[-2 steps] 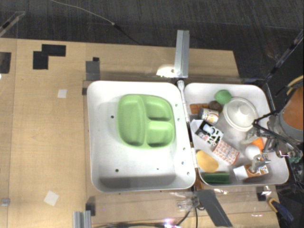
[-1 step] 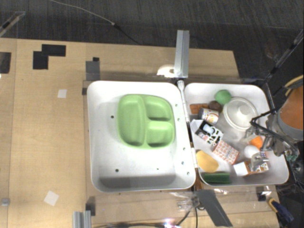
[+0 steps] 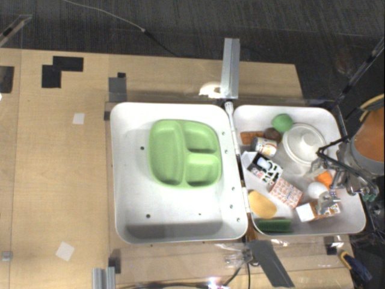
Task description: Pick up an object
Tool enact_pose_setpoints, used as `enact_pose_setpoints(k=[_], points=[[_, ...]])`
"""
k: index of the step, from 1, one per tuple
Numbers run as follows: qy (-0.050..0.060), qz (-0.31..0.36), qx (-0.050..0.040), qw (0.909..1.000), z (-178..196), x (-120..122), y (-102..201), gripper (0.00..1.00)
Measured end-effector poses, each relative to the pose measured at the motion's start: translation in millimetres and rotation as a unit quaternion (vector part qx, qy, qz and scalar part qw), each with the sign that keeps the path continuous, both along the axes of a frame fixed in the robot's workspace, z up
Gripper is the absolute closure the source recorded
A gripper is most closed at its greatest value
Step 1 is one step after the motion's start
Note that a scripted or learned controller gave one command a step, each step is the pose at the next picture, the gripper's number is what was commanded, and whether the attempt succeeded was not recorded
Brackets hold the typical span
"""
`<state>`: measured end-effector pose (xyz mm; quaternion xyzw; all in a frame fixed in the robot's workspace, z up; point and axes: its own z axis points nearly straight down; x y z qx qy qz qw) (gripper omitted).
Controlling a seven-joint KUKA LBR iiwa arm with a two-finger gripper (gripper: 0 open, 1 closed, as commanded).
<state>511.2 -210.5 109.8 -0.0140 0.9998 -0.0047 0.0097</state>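
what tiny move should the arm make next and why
Probably a short drop straight down: the gripper hangs low over the right bin's near right corner, where a small white block and an orange piece lie close by.

Wooden bench (image 3: 54, 179) bears 2 white bins (image 3: 129, 221).

text: none legible | printed packets (image 3: 264, 168): too blurred
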Motion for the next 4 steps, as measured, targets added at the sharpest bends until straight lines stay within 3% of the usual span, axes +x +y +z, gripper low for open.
enact_pose_setpoints(k=[1,2,3,4], points=[[-0.017,0.003,-0.0028,0.9998,1,30,3,0.00],[-0.004,0.032,0.0017,0.9995,-19,3,7,0.00],[-0.009,0.034,0.0004,0.9994,-7,7,8,1.00],[0.007,0.140,0.0026,0.9901,52,11,5,1.00]])
